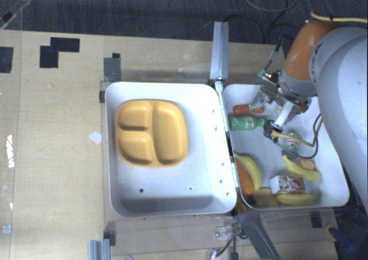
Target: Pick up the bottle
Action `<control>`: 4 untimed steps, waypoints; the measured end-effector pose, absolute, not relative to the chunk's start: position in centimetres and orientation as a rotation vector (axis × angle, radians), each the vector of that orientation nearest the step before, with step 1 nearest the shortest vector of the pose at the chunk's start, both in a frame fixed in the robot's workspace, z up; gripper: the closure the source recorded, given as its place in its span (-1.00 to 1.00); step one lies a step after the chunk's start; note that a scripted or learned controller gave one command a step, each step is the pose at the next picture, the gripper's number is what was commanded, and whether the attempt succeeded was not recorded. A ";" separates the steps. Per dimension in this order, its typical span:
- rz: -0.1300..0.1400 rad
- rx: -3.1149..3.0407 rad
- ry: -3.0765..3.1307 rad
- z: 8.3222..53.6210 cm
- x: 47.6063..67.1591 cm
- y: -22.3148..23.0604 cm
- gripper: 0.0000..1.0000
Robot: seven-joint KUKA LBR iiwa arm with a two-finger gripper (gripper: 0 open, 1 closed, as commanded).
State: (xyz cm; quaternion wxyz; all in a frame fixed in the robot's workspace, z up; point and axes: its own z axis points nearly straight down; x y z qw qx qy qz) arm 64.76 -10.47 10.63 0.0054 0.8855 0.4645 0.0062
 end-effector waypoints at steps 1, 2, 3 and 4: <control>0.012 2.731 1.543 8.8 62.3 -9.8 -1.00; 0.015 2.873 1.265 8.9 58.4 -11.4 -1.00; 0.027 2.870 1.269 10.1 58.6 -11.3 1.00; 0.026 2.870 1.268 10.1 58.6 -11.3 -1.00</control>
